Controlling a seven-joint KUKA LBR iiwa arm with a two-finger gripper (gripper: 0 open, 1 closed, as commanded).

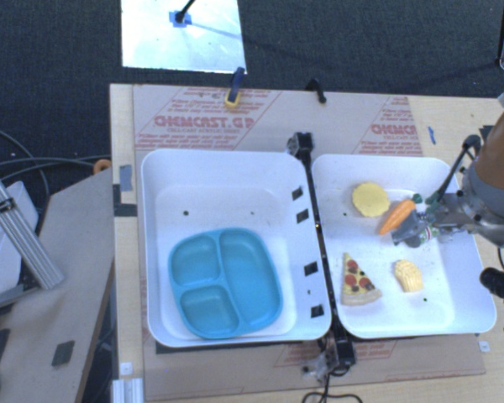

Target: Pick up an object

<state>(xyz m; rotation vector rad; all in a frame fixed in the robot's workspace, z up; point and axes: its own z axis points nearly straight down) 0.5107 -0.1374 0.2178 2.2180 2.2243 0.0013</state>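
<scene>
Camera view: at 3 o'clock, the hand (pixel 410 230) is closed on a toy carrot (pixel 396 216) above the right bin (pixel 466 309).

Bins: two white, left bin (pixel 235 170) and right bin (pixel 454 317). Blue divided tray (pixel 225 282): one. Toy foods, one each: yellow disc (pixel 370 199), carrot (pixel 396 216), pizza slice (pixel 357 280), yellow piece (pixel 408 275).

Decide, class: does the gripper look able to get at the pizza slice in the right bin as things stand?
Probably yes. The gripper is low in the right bin beside the carrot, and the pizza slice lies flat nearby with bare floor around it and nothing on top.
</scene>
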